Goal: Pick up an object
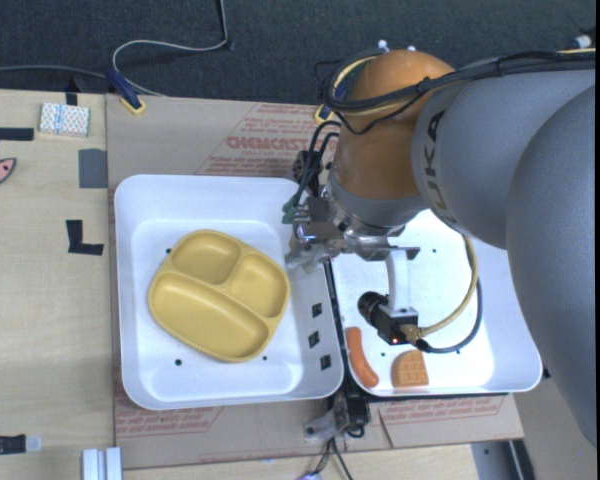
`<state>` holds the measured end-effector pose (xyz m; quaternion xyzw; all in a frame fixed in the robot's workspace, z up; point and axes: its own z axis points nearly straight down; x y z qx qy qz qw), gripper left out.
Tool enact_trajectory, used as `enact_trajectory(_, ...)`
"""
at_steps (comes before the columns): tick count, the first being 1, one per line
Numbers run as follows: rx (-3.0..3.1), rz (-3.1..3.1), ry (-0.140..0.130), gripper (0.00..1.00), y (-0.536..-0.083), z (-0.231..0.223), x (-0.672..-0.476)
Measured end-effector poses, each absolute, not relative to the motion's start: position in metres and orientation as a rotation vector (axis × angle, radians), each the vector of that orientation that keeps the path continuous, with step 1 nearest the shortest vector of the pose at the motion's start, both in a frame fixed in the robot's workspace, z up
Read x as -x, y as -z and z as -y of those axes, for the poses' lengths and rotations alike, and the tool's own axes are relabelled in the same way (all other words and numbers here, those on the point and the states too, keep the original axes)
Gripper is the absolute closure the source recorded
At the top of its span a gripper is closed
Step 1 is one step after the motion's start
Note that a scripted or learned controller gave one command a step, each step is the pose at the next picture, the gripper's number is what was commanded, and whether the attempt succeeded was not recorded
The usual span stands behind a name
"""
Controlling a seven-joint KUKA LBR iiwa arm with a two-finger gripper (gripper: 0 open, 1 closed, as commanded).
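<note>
Claw [306,240] hangs over the seam between left bin [145,230] and right bin [480,368], can't tell how open it is or if it's holding anything. Sausage [361,356] lies in the right bin, below-right of the claw, long axis running up-down the view, waffle [411,370] just beside it

The bench [40,298] is lit brightly and evenly from above. The right bin [468,370] is blown out to flat white (the left bin [152,208] is rendered greyer). A soft highlight is carried on the orange band [392,118]. Fine detail is slightly blurred.
</note>
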<state>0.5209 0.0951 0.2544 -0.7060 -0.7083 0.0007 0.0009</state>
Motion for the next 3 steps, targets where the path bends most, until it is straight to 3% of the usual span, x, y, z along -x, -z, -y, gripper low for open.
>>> enact_trajectory(1,2.218,2.224,-0.003,0.00,-0.255,-0.095,-0.521)
enact_trajectory(2,2.217,2.221,-0.006,0.00,-0.153,-0.124,-0.483)
enact_trajectory(3,2.219,2.222,0.002,0.00,-0.086,-0.112,-0.514)
